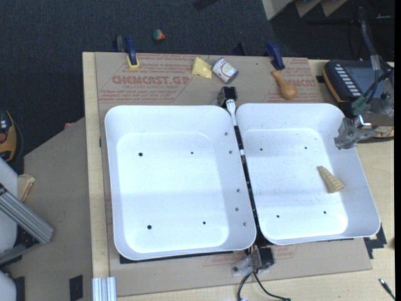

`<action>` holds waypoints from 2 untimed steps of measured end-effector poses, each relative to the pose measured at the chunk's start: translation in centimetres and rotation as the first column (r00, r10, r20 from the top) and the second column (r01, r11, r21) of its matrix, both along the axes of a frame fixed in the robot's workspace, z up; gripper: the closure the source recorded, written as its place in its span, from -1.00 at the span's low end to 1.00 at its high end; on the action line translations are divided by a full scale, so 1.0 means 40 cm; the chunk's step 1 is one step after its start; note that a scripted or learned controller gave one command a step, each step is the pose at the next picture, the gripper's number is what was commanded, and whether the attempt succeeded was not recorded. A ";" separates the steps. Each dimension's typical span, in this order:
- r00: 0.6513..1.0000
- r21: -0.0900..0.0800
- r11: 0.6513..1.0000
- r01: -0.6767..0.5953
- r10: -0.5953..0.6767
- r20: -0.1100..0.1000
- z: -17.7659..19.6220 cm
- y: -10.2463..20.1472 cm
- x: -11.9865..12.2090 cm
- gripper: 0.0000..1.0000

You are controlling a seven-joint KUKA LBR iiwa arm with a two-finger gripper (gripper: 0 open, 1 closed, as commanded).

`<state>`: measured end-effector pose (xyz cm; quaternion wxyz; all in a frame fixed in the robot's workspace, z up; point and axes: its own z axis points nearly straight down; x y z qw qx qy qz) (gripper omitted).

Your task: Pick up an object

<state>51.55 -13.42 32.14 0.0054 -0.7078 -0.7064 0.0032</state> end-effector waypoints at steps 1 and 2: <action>1.000 0.001 1.000 -0.006 0.006 0.003 -0.200 0.152 -0.079 1.00; 0.999 -0.009 1.000 -0.002 0.002 0.035 0.223 0.057 -0.009 1.00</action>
